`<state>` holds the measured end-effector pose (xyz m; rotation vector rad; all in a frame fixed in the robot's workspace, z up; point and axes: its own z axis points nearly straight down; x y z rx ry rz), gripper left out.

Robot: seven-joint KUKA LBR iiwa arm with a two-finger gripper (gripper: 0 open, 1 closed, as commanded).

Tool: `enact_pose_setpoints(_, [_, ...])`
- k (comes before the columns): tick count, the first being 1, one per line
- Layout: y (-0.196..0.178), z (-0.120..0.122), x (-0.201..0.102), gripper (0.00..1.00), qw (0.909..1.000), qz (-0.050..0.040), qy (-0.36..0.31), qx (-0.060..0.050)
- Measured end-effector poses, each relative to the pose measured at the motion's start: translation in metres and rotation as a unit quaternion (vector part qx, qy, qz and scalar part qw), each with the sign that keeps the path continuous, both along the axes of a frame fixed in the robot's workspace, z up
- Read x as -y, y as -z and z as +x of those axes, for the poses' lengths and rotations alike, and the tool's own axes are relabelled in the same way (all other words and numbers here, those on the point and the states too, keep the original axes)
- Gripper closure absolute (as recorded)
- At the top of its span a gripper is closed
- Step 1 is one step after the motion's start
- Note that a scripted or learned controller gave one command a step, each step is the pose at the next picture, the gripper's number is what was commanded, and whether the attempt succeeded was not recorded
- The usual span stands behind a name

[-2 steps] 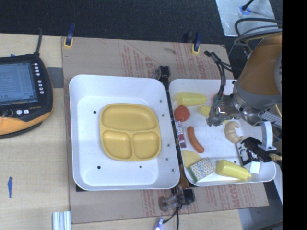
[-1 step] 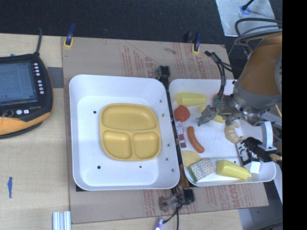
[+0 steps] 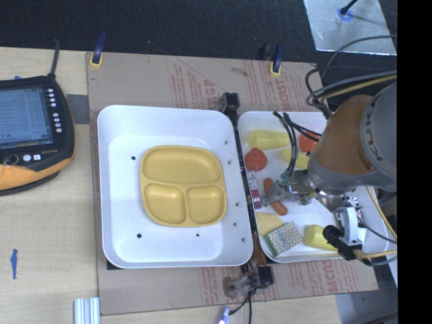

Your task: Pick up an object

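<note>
Camera view: yellow block (image 3: 268,140) lengthwise left-right

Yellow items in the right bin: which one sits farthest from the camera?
The long pale yellow piece at the bin's far edge, just above the red round piece. The other yellow ones lie lower, toward the near edge.

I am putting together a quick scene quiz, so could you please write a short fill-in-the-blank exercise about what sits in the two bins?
1. The yellow divided tray lies in the ____ bin.
2. That tray has ____ compartments.
3. The arm hangs over the ____ bin.
4. The round red piece lies in the ____ bin.

Missing words: left; three; right; right
</note>
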<state>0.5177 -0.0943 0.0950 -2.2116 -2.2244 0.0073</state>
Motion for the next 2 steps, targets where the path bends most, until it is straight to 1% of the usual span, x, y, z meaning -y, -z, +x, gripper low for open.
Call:
enact_pose_setpoints(1, [-0.011,0.0,0.001,1.0,1.0,-0.0005,-0.002,0.0])
enact_pose_setpoints(2, [-0.124,0.035,-0.068,1.0,1.0,0.0005,0.001,0.002])
